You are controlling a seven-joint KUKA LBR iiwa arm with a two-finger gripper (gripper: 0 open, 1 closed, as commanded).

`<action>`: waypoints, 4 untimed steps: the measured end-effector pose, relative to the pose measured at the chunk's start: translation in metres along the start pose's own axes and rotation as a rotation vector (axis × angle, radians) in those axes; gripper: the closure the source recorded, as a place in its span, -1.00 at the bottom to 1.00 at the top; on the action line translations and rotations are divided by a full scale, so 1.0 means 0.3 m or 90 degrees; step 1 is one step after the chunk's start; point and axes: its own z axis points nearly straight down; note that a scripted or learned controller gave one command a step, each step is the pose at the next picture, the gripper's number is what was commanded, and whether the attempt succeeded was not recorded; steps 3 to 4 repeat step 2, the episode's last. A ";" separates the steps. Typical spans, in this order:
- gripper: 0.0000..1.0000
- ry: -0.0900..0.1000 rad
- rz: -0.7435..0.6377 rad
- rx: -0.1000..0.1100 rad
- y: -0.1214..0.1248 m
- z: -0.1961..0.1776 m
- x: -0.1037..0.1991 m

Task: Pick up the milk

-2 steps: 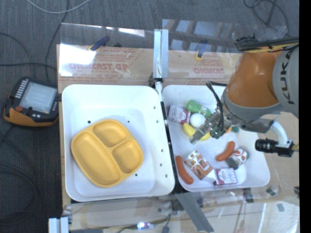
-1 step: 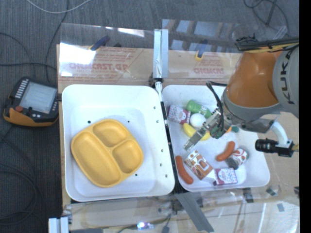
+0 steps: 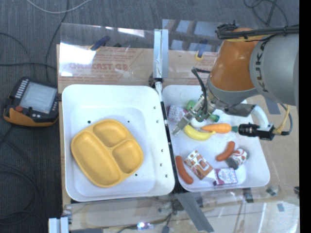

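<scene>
Three small cartons lie in the right bin [image 3: 262, 171], and I cannot read which one is the milk. A white and pink carton [image 3: 174, 113] lies against the bin's left wall. A brown and white carton [image 3: 198, 163] sits near the front. A white and purple carton [image 3: 226, 176] lies at the front edge. My gripper [image 3: 190, 118] hangs low over the bin's upper left, tilted toward the lower left. It is just right of the white and pink carton and above the left end of a banana [image 3: 199, 133]. I see nothing held in it.
Around the gripper lie a carrot [image 3: 217, 128], two sausages [image 3: 182, 169] [image 3: 225, 151], a red and white item [image 3: 238, 155] and a green piece [image 3: 191, 104]. The left bin [image 3: 77, 101] holds a yellow divided plate [image 3: 107, 152]. A pendant [image 3: 31, 102] rests off the bench at left.
</scene>
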 end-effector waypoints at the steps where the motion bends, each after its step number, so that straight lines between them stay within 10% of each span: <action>1: -1.00 0.000 -0.139 0.000 -0.346 0.329 -0.048; 2: -1.00 0.000 -0.157 -0.001 -0.308 0.058 0.058; 4: -1.00 0.000 -0.157 -0.001 -0.308 0.058 0.058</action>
